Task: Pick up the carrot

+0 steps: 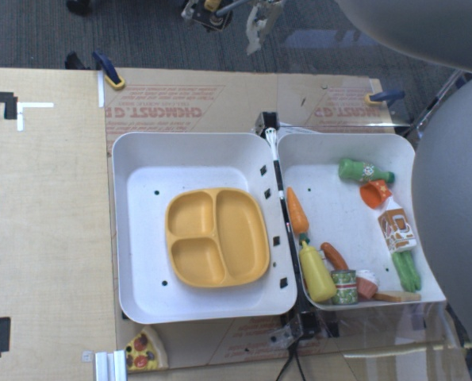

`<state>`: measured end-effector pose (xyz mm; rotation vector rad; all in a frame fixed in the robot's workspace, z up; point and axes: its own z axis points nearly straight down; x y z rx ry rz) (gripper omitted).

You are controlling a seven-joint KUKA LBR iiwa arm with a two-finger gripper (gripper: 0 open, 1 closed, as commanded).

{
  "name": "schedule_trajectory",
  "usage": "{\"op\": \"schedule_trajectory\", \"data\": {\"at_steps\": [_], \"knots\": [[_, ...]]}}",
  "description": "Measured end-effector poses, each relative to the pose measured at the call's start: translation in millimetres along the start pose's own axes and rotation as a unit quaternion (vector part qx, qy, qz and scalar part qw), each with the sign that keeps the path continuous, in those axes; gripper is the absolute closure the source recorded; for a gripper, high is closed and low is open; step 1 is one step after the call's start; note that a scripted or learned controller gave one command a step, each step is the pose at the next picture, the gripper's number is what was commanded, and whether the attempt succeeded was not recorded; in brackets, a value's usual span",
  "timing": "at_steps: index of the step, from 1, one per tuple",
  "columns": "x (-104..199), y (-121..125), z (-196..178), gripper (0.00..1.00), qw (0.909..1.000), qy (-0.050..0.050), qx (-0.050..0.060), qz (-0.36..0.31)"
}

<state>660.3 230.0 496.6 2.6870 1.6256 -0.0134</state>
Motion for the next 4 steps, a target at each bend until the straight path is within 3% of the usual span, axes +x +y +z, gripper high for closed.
{"op": "schedule_trajectory", "data": {"at_steps": [1, 2, 3, 4], "knots": [[1.1, 0.2, -6.4, 1.0, 1.0, -0.002, 0.001, -0.002], [1.0, 0.4, -6.3, 0.0, 1.0, -0.002, 0.001, -0.002], [2.2, 0.6, -12.9, 1.0, 1.0, -0.003, 0.001, -0.005], [2.1, 0.7, -12.7, 0.0, 1.0, -0.003, 0.001, -0.004]]}}
